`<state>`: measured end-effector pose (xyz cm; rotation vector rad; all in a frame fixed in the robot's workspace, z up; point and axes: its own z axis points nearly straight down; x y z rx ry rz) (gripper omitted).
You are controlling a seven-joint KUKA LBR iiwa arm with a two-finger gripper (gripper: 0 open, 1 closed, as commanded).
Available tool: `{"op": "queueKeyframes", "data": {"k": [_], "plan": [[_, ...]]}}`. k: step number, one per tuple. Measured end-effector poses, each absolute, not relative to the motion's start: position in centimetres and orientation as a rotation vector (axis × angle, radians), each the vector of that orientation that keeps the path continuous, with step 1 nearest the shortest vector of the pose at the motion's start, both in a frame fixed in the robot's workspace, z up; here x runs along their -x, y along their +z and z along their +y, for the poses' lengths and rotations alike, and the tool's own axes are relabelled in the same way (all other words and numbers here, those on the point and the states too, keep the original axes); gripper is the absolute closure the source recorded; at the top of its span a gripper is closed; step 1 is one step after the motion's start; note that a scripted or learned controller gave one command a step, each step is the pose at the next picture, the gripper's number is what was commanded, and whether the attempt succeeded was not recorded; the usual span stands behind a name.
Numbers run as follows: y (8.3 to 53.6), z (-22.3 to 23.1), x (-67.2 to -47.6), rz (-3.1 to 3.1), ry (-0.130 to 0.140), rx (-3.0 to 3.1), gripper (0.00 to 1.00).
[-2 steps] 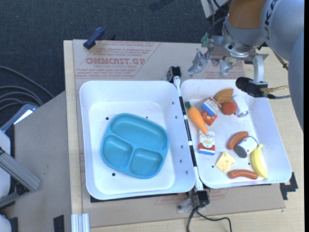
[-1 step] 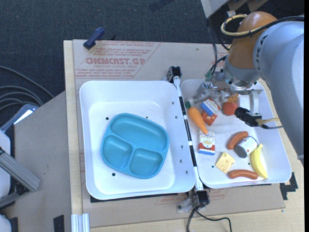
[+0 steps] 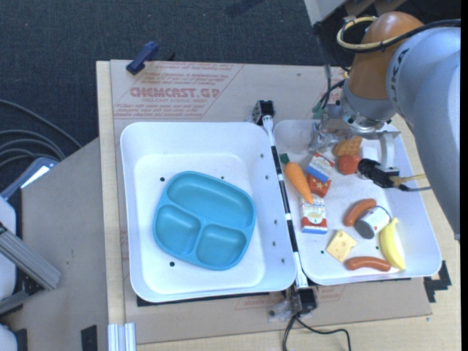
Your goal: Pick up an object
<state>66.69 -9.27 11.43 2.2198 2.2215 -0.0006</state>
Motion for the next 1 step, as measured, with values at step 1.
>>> {"op": "queueKeyframes", "data": {"k": [1], "plan": [[11.41, -9.27, -66.68, 2.222, -0.001, -2.22, 0.0]]}}
